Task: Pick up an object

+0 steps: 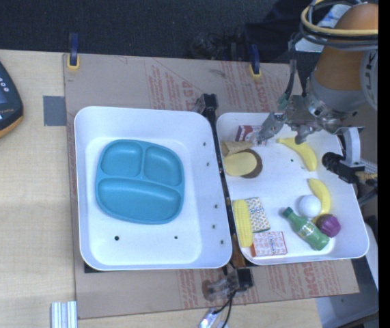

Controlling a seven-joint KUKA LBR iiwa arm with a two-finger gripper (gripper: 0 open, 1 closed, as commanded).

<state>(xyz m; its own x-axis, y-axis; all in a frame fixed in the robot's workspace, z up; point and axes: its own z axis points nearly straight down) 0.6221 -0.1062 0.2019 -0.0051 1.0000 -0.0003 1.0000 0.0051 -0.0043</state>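
Note:
My gripper (287, 132) hangs over the far end of the right bin (356, 253). Its fingers stand spread and open, with nothing between them. The left fingertip (270, 130) is just right of a small red and white box (244, 132). The right fingertip (302, 135) is just above a yellow banana (307, 154). A round yellow and brown piece (241, 163) lies below the box.
Nearer in the right bin lie a second banana (319, 194), a white ball (309, 205), a purple piece (328, 225), a green bottle (304, 228), a corn cob (242, 223) and two patterned packets (257, 214). The left bin (89, 244) holds a blue divided plate (140, 182).

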